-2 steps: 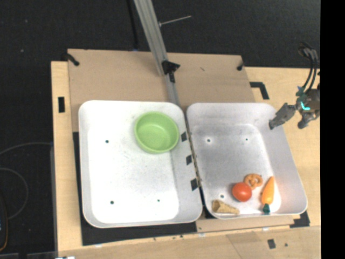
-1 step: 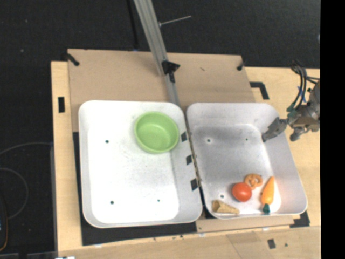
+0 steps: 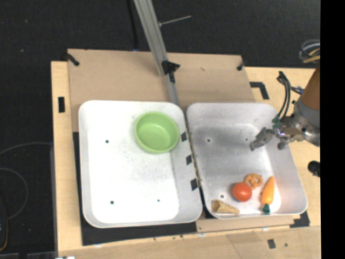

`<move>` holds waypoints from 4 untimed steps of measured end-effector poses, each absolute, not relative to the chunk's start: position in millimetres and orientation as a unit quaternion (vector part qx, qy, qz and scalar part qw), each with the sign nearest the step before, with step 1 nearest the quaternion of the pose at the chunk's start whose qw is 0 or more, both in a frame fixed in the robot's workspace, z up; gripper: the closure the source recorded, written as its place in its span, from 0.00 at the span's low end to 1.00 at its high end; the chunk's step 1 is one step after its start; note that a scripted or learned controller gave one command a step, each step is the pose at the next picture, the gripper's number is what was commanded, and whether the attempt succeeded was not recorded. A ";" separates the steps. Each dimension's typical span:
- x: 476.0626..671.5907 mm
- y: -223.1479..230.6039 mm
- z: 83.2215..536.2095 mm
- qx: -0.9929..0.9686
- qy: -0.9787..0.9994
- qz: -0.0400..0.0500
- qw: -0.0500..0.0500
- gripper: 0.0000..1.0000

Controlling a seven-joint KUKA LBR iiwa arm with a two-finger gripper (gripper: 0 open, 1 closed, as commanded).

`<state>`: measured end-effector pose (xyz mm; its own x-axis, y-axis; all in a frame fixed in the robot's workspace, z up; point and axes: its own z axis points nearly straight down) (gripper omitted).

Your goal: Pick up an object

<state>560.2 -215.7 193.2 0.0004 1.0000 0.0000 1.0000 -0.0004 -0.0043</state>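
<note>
Hovering near the right rim of the right shallow white bin [image 3: 226, 117], your two-finger gripper [image 3: 268, 138] held nothing, though how wide it stood you could not tell. You had bare floor beneath it. Near the bin's front edge clustered a round red tomato [image 3: 242, 191], an orange carrot [image 3: 268, 190], a small brown pretzel [image 3: 252, 180] and a tan wedge [image 3: 225, 208]. A green plastic bowl [image 3: 157, 132] sat in the left white bin [image 3: 108, 171]

The tan bench [image 3: 124, 80] bears 2 shallow white bins side by side: left bin [image 3: 97, 161] and right bin [image 3: 226, 128].
</note>
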 end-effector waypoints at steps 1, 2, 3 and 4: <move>553.5 -209.7 146.3 -0.707 -0.707 0.001 0.001 0.00; 555.6 -211.1 159.5 -0.709 -0.705 -0.001 -0.003 1.00; 557.1 -220.4 206.3 -0.709 -0.705 -0.001 -0.004 1.00; 557.8 -221.3 203.7 -0.709 -0.705 0.000 -0.002 1.00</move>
<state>557.8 -221.3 203.7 0.0059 1.0000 -0.0019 1.0000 -0.0059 0.0029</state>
